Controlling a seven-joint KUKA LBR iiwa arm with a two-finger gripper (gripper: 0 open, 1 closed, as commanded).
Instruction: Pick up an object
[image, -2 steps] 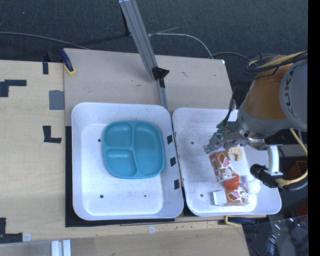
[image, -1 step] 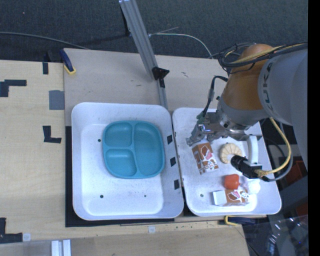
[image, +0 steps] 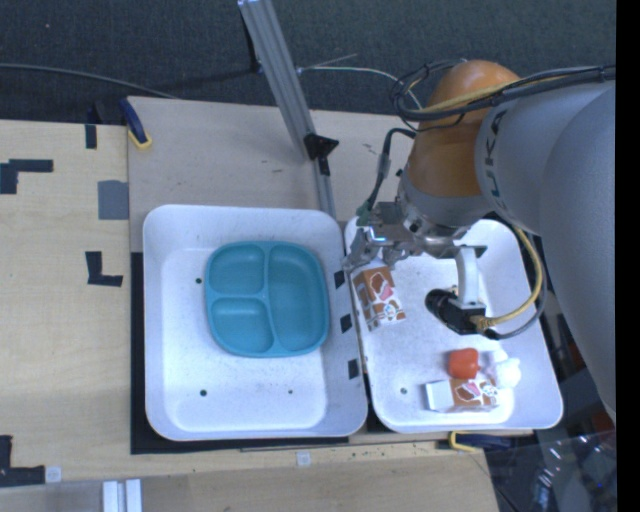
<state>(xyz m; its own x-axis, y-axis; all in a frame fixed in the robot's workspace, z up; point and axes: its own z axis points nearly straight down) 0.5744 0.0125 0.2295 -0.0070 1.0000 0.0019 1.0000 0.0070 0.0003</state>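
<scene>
Gripper (image: 372, 245) over the packet (image: 379, 297) in right bin (image: 540, 400); finger state unclear. Descend centred, straddle its narrow width, avoid bin wall.

**Two bins side by side, tray on the left, small items on the right**

Two shallow white plastic bins sit side by side on the pale wooden bench (image: 60, 330), their inner rims touching. The left bin (image: 165, 400) holds a teal three-compartment plastic tray (image: 267, 298), lying towards the bin's far side. In the right bin (image: 540, 400), a brown-and-white printed packet (image: 379, 297) lies near the left wall, just below the gripper (image: 375, 245). Near the bin's front right corner an orange block (image: 463, 363) lies against a small white-and-orange packet (image: 462, 394). A slanted grey metal post (image: 285, 85) rises behind the bins.
</scene>
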